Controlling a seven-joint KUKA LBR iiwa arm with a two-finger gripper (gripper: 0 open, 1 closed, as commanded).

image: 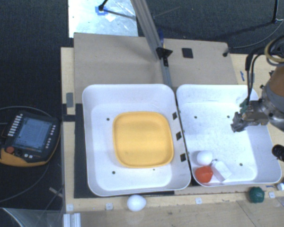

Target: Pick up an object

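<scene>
claw [240,123] above, white ball [204,157] lower-left

The grey arm [279,96] with its orange band is seen reaching in from the right, wrist bent leftward, and the dark gripper [240,122] is held low with nothing visibly grasped.

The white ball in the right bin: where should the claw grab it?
Probably straight down from above, fingers closing across the white ball's widest part. It is round, so any pair of opposite sides works, but the orange object and the bin's corner crowd it.
</scene>
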